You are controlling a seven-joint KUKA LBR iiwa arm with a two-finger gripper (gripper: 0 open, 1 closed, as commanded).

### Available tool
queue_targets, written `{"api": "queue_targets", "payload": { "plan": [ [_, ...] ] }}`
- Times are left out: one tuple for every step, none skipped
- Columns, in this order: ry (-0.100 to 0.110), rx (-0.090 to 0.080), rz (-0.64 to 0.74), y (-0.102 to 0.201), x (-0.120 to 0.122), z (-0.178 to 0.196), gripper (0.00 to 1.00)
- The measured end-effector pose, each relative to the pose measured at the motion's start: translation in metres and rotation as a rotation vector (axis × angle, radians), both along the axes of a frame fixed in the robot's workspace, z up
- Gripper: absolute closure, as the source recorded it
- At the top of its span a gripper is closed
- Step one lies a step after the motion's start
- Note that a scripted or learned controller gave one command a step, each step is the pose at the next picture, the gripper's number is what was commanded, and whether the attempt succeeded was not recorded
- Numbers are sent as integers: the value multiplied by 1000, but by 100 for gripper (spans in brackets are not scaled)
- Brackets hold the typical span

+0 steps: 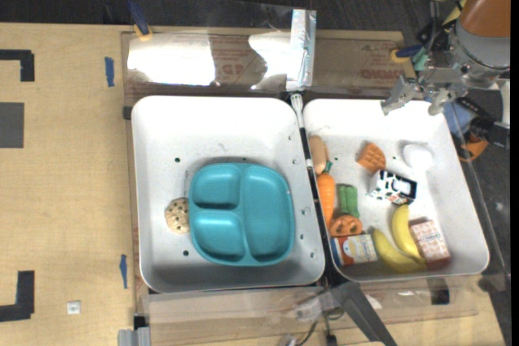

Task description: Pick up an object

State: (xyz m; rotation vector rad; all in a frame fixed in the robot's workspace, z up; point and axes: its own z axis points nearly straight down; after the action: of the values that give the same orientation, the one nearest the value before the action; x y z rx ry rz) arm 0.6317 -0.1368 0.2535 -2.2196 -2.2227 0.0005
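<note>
Two white bins are set side by side on the bench. The left bin [154, 126] holds a teal divided tray [242, 212], with a cookie [177, 215] touching the tray's left edge. The right bin [458, 174] holds the loose things: a hot dog [317, 154] and a carrot [326, 197] laid along its left wall, a green piece [348, 199] just beside the carrot, and an orange pretzel [346, 224] below them. A small carton [358, 249] is seen at the near edge, touching a banana [397, 240], and a pink-and-brown box [427, 242] lies just right of the banana. An orange wedge [372, 157] sits near the bin's middle, with a black-and-white toy [393, 187] just below and right of it, and a pale white object [418, 154] is found near the far right corner.

The gripper [422, 97] is held over the far rim of the right bin, well apart from all these things. Nothing is seen between its fingers; whether the jaws are apart or together cannot be told.
</note>
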Motion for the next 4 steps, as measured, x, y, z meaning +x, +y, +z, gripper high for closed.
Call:
{"api": "queue_targets", "payload": {
  "plan": [
    [9,3,120,44,-25,-126,0],
    [-5,0,52,39,-17,-148,0],
    [-21,-3,109,7,-14,-158,0],
    [-25,7,155,-15,-18,-157,0]
  ]
}}
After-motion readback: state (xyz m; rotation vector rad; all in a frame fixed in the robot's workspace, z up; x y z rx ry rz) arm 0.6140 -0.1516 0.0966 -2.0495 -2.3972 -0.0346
